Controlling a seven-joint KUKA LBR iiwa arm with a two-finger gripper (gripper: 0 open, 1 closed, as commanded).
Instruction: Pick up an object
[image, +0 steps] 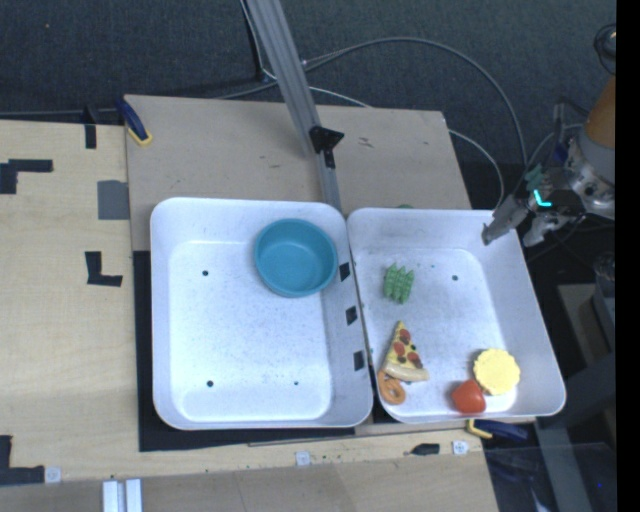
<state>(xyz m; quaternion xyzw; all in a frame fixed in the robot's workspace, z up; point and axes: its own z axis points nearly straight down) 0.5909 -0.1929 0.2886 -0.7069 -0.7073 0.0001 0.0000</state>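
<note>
Two shallow white bins are sitting side by side on the desk (400, 150), the left bin (180, 320) and the right bin (520, 300) touching along their inner edges. In the left bin a blue bowl (295, 257) is resting upright near the far rim, toward the corner closest to the other bin. In the right bin four small things are lying: a green toy (398, 284) is sitting in the far half, nearer the dividing edge; a pizza slice (404, 355) is lying below it with its tip pointing toward the far side and its crust toward the near rim; a red tomato (469, 397) is sitting against the near rim; and a yellow round piece (496, 371) is lying just beside the tomato, touching or almost touching it, toward the near right corner. The arm is reaching in from the right, and the claw (515, 222) is hanging over the far right corner of the right bin, at about its rim, well apart from all four things in that bin. Its two dark fingers (497, 226) are pointing down and to the left, slightly spread, with nothing between them. A small teal light is glowing on the claw body just above the fingers. A grey metal pole (290, 85) is slanting across the desk from the far side down to the seam between the bins.
</note>
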